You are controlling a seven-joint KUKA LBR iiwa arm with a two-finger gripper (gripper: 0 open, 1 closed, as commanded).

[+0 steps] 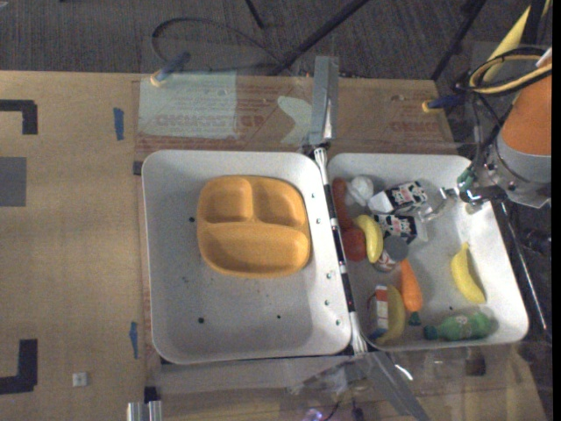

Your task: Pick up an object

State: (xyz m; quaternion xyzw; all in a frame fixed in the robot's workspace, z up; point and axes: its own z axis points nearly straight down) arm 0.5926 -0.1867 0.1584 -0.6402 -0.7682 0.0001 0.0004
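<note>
The arm reaches over the upper right corner of the right bin, and whether its gripper is open or closed cannot be told. In that bin, a banana lies near the right wall, a green bottle below it, a carrot to its left. The left bin holds a yellow divided plate.

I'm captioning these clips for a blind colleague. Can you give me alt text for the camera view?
Two white bins sit side by side on a bench: the left bin holds a yellow divided plate, the right bin toy food including bananas, a carrot and a green bottle. The arm reaches in at right.
</note>
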